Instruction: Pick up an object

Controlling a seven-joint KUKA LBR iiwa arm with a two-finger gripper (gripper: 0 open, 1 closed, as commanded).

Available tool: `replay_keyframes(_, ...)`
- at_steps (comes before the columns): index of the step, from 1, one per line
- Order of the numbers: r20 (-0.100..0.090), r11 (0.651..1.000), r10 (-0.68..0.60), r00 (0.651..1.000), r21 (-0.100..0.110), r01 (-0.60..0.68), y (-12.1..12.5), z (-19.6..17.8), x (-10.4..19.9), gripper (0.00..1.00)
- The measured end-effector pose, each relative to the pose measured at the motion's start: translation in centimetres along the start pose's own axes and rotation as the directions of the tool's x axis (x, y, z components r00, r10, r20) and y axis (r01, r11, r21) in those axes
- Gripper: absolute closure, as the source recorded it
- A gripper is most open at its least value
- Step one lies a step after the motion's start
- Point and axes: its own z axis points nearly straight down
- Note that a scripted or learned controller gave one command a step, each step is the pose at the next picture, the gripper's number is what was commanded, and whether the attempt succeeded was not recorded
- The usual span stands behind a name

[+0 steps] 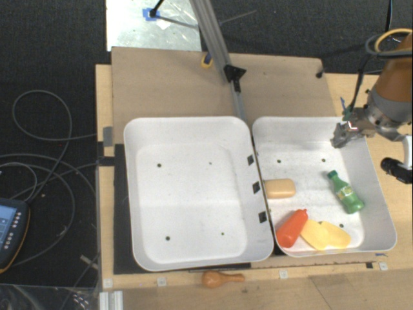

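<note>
Target candidate: green bottle [345, 192], lying in the right bin [303, 137] near its right wall. Likely light, rigid, slippery; grasp across the body. Gripper [342, 136] state: cannot tell.

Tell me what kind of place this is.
Probably a robotics lab test bench: a robot arm reaches over two white bins, toy items like a green bottle lie inside, and loose cables trail across dark carpet.
</note>
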Motion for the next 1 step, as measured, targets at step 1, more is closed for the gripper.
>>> replay_keyframes(1,0.000,1.000,0.000,1.000,0.000,0.000,-0.71,-5.85,0.05,1.00)
